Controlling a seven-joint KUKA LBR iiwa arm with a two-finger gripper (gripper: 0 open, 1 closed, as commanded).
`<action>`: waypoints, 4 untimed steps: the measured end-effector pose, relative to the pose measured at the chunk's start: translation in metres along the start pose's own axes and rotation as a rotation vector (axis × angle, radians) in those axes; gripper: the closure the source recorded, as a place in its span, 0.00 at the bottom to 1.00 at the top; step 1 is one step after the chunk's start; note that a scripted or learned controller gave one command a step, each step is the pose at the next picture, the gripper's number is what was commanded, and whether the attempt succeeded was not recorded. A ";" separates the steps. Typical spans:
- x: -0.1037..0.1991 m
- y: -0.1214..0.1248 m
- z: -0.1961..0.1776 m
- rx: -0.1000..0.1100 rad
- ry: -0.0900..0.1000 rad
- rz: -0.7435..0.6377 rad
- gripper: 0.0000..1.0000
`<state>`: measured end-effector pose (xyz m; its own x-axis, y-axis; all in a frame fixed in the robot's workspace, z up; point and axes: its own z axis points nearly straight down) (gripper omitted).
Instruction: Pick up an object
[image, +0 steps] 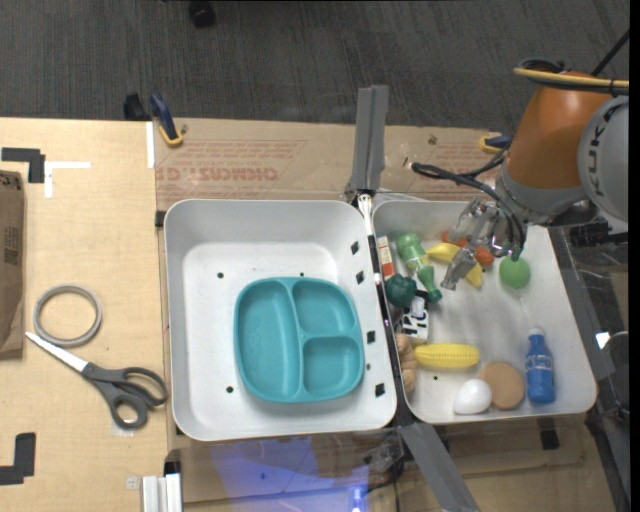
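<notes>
Holding two bins (185, 300) (one tray (298, 338))

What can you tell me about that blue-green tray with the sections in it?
The tray is teal, looks like smooth plastic, and is roughly rectangular with rounded corners. Raised ridges split it into three compartments: one long one on the left side of the view and two smaller ones on the right. All three look empty. It lies flat, slightly turned, on the floor of the left bin, near the middle and a bit toward the front. Nothing else touches it.
</notes>
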<state>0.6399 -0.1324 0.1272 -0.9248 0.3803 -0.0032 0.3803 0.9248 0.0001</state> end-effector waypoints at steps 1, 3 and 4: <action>-0.004 -0.019 0.034 0.000 0.000 0.068 0.00; 0.075 -0.018 0.034 -0.001 0.000 -0.056 1.00; 0.078 0.001 -0.090 -0.001 -0.001 0.047 1.00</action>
<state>0.5682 -0.1014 0.2168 -0.9062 0.4229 -0.0037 0.4229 0.9062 0.0008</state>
